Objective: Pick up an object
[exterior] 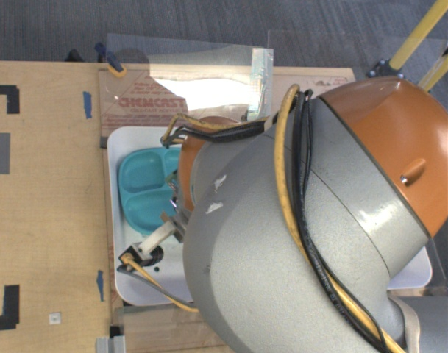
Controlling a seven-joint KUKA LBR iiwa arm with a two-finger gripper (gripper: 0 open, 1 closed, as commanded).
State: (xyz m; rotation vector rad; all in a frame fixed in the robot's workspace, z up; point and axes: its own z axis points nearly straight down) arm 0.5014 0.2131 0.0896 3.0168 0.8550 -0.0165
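Observation:
A teal plastic piece with two hollow lobes (145,184) lies in the left part of the white bin (114,197). My arm's grey body and orange band cover most of the bin and hide its right side. The gripper (176,203) sits low over the bin at the teal piece's right edge, mostly tucked under the arm. I cannot make out anything held in it.
A cardboard sheet with red print and a clear plastic cover (209,87) lies behind the bin. The wooden bench top (47,197) stretches to the left, with black marks and blue tape. A corner of the second white bin (415,274) shows at the right.

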